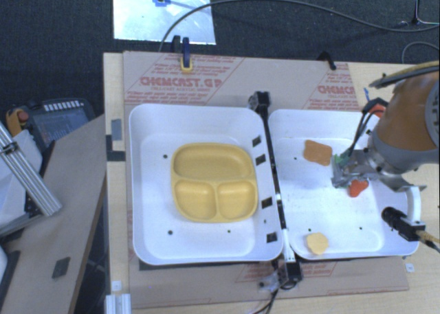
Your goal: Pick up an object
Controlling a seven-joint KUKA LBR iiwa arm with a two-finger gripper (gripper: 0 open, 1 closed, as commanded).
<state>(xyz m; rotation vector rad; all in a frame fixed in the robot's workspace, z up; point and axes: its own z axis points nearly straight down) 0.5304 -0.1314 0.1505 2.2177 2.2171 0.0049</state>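
- Far left: grey side table (62, 189) with an aluminium extrusion (27, 175) lying on it, cut off by the frame edge. Dark pendant (58, 117) with a red button behind it, partly hidden.
- Top: shiny metal plate (161, 3) on dark carpet, cable running across it.
- Worktop (227, 75) covered by brown cardboard with red print; a yellow-and-blue clamp (185, 55) sits at its back edge.
- Left bin (148, 189): white, shallow, rounded corners, smooth plastic. Holds a yellow tray (213, 182), three compartments, one wide at the back and two small at the front, long axis roughly left-right.
- Black clips (265, 161) run down the seam between the bins.
- Right bin (295, 196): same make, right part hidden by the arm.
- Orange-brown flat piece (317, 152), rounded rectangle, matte, in the back half of the right bin; long axis left-right, slightly tilted.
- Pale yellow round piece (317, 242) near the front edge of the right bin, small, detail too coarse to tell more.
- Hand (347, 178): down over the mid-right bin, just right of the orange-brown piece, not touching it. Something green at its left side and a red-orange item (357, 187) right under it; shapes unreadable.
- Can't tell how far the hand is parted or whether it has hold of the red-orange item.
- Arm (409, 134): orange-brown and grey, cut off at the frame edge.
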